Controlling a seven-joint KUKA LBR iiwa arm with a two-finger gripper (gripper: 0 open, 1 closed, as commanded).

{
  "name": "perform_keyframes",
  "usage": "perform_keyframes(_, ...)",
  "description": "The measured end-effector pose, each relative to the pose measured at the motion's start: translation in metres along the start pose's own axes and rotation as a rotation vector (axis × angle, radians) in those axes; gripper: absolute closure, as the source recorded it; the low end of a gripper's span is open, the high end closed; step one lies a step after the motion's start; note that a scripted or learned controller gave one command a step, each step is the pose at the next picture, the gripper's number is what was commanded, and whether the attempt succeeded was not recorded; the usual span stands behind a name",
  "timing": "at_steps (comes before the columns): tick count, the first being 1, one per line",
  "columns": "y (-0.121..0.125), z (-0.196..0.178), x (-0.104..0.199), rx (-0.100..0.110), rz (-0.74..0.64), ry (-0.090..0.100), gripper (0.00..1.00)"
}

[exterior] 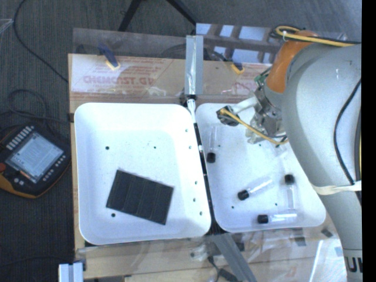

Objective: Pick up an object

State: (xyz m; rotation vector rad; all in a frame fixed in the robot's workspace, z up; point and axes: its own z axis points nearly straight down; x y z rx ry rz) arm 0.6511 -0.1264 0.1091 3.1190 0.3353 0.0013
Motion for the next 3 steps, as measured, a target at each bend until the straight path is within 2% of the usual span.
perform_keyframes(1, -0.002, 0.018, 0.014, 0.002, 0.015, 0.007, 1.00)
perform_keyframes(3, -0.003, 0.002, 0.012, 0.012, 0.018, 0.002, 1.00)
